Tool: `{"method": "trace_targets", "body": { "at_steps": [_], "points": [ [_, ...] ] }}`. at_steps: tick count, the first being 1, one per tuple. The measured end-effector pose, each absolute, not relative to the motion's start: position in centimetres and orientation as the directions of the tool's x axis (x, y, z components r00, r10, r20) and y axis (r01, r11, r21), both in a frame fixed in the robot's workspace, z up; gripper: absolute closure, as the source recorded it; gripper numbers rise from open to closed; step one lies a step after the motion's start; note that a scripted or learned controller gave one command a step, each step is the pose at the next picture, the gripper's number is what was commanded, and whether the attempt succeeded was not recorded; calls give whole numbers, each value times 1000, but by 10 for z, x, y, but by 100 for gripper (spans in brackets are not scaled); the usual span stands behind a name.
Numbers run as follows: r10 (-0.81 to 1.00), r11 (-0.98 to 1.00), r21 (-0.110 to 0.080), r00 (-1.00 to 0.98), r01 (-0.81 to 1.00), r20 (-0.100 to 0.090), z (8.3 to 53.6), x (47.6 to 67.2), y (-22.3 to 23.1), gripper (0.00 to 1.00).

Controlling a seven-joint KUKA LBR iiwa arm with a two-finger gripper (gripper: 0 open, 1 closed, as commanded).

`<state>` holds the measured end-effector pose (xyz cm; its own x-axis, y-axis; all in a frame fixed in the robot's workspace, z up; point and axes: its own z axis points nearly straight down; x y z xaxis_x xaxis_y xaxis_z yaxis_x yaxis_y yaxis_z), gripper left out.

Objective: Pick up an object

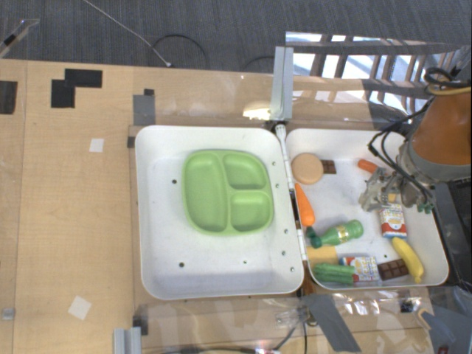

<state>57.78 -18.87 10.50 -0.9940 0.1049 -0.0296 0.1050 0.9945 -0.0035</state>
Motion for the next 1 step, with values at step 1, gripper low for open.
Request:
{"method": "trace_targets", "body": {
  "at_steps": [1],
  "points": [
    [119, 993, 3, -993, 119, -25, 236, 644, -118, 100]
  ]
}}
